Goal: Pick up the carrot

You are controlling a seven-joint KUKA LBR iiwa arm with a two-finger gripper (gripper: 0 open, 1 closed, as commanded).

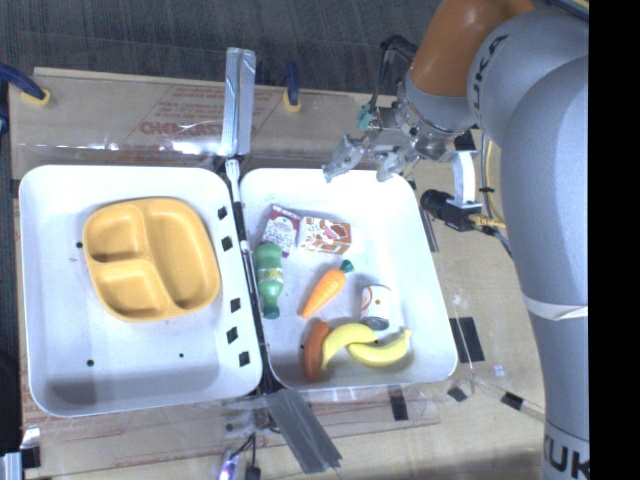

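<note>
Carrot [324,292] looks light, stiff, slick plastic; best pinched mid-body across the taper. Gripper [362,166] spread open, empty, hovering over bin's [425,268] far rim.

The big grey arm [540,218] runs off the top, the right side and the bottom of the picture, so you can't see where it starts. It covers part of the counter [470,298] under it. The banana [368,344] lies over a brown-orange thing [315,348], so part of that thing is hidden and it is hard to say what it is. A small white and red thing [376,302] sits just above the banana, too small to tell. The pictures on the two little packets [308,233] are too blurry to read. A blue clip [25,83] at the left edge is cut off.
</note>
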